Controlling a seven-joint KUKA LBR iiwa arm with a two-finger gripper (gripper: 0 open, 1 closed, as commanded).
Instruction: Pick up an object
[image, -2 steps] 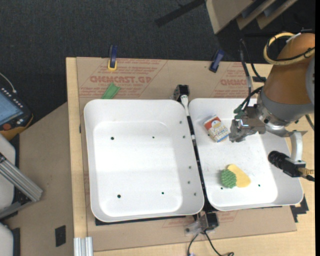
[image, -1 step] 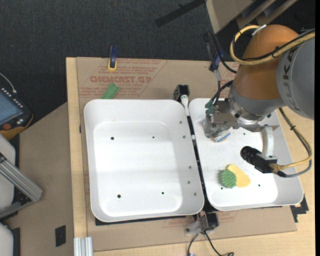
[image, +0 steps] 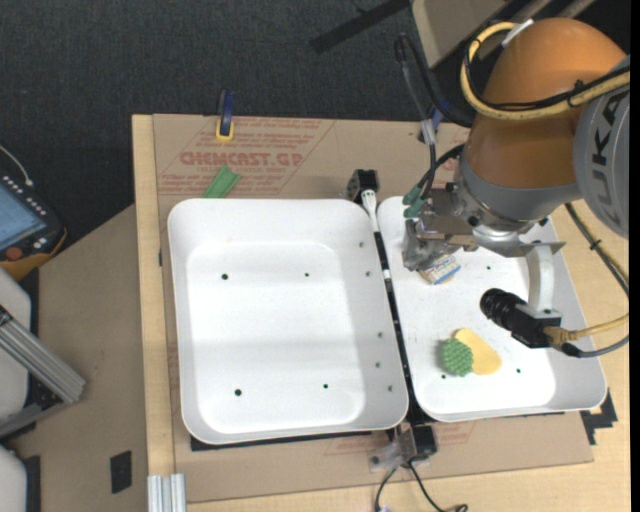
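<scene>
A brown cardboard sheet with faded red print covers the bench, which stands on dark carpet. A green strip lies on the cardboard near its far edge, and a blue and yellow clamp grips that edge just beyond it. Off the bench's left side sit a device with a blue screen and a length of aluminium rail.

Two white bins rest side by side on the cardboard, their inner rims touching. Black clips sit at the far and near ends of that seam. The left bin shows a plain floor marked by four small dark dots.

In the right bin, a green knobbly object lies close to the near edge, touching a flat yellow piece on its right. A small white-and-blue object lies nearer the bin's far left corner.

The grey and orange arm reaches in over the right bin, and its gripper hangs directly over the white-and-blue object, at or just above it. Whether the gripper is apart, together or clamped on anything cannot be told from this angle.
</scene>
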